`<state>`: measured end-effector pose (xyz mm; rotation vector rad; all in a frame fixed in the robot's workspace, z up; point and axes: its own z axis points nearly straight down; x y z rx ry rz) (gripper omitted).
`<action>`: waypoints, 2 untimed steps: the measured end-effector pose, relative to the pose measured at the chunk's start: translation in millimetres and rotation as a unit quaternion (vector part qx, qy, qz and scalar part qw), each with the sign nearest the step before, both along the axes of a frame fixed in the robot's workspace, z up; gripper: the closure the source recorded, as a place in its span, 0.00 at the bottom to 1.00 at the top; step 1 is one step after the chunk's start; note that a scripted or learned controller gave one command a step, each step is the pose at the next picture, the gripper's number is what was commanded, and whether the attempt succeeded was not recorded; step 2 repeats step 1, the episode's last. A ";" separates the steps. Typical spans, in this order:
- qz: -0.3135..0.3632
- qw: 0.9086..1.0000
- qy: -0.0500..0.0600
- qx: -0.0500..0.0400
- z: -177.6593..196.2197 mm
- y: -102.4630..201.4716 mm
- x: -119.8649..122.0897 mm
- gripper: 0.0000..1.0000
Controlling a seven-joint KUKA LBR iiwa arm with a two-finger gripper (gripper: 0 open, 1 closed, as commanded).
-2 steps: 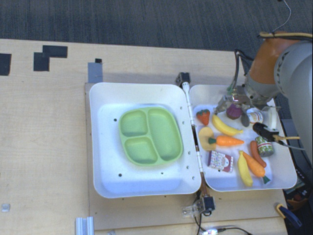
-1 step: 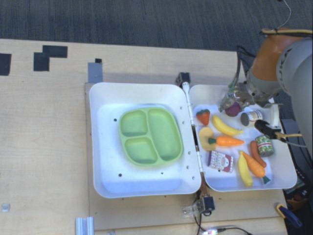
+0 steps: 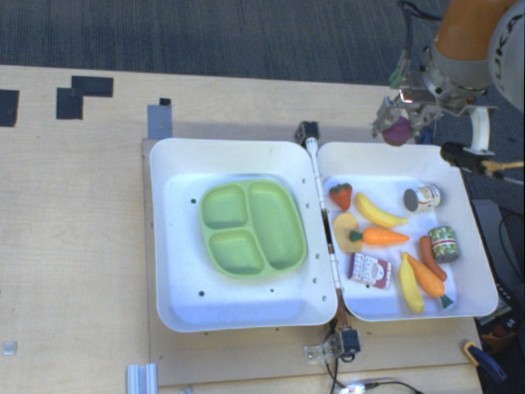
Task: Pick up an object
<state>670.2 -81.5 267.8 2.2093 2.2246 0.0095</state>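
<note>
Above the far edge of the right bin (image 3: 484,245), my gripper (image 3: 399,123) is clamped on a small purple toy (image 3: 398,131), lifted clear of the bananas and carrots below. I'd keep the carry slow so it doesn't slip.

No legible text anywhere. Red/white carton (image 3: 371,270) in the right bin (image 3: 472,220): printed front, too blurred to read. Small can (image 3: 423,197) w/ label, and green can (image 3: 443,243) w/ label: both unreadable. Dark lettering on the arm's grey housing (image 3: 510,52) at the frame's right edge, cut off and not decipherable. Black marks (image 3: 82,95) on the table (image 3: 74,220): plain shapes, no characters.
</note>
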 end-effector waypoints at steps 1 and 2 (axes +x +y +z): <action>0.000 1.000 0.002 0.000 23.6 43.3 -70.5 1.00; 0.000 1.000 0.002 0.000 23.6 43.3 -70.5 1.00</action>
